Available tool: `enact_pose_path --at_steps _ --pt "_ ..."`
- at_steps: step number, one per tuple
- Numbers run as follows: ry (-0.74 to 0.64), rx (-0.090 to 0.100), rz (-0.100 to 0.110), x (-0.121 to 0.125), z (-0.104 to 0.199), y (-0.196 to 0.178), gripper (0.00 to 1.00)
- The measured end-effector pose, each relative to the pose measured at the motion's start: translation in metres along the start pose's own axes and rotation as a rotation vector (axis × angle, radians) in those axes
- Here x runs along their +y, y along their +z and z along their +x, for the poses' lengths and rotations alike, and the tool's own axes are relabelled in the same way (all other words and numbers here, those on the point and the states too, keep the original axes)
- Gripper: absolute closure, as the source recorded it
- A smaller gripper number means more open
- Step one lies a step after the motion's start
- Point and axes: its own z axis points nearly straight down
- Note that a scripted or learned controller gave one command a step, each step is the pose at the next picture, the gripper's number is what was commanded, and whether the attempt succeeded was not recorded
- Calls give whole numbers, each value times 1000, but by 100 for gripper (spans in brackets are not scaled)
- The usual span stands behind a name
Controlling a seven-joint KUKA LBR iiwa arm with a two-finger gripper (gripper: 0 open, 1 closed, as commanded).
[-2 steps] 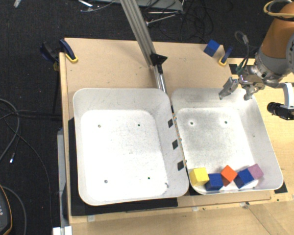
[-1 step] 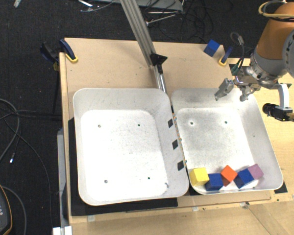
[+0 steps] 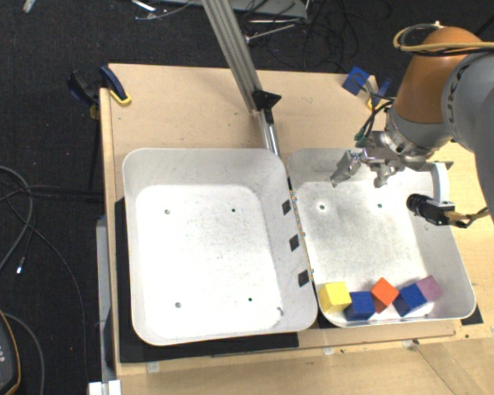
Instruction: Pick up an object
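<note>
Several small blocks lie along the near wall of the right bin [image 3: 370,229]: a yellow block [image 3: 335,295], a blue block [image 3: 361,304], an orange block [image 3: 384,292], a second blue block [image 3: 409,299] and a pale purple block [image 3: 429,287]. My gripper [image 3: 361,174] hangs over the far end of that bin, well away from the blocks. Its two fingers [image 3: 342,172] are spread, so it is open, and nothing sits between them. The orange band of the arm [image 3: 432,72] is above it at the right.
The left bin [image 3: 148,179] lies beside the right one, with black clips along their shared edge. A slanted metal pole [image 3: 235,44] reaches down to the far rims of the bins. A blue clamp [image 3: 358,79] and cables sit on the wooden bench behind the arm.
</note>
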Motion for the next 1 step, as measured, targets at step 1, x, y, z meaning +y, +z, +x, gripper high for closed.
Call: enact_pose_path --at_steps 1 --pt "2 -2 -2 29 16 64 0"
